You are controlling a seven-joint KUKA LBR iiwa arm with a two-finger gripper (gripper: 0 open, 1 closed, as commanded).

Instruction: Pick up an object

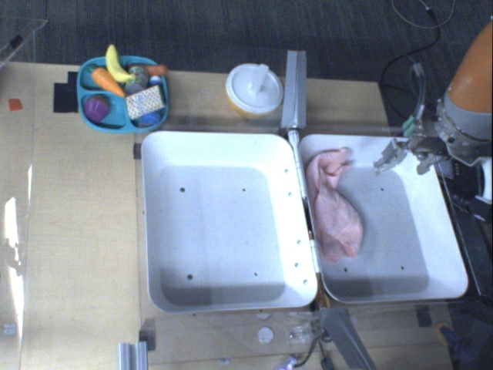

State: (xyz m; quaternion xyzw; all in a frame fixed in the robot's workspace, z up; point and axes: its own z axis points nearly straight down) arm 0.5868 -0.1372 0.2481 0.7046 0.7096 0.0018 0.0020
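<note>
A crumpled pink cloth [333, 206] lies in the right bin [408, 276], along its left wall. My gripper [403, 160] hangs over the bin's upper right part, near the back rim, to the right of the cloth and apart from it. Its two fingers [383, 160] are spread open and hold nothing. Above the wrist, the arm's orange band [474, 79] is at the right edge of the view.
The left bin [223, 222] sits beside the right one, the two meeting at a shared rim. Behind the bins are a blue tray of toy food [123, 92], a white lidded cup [254, 89] and a grey metal bar [293, 91]. Cables run at the upper right.
</note>
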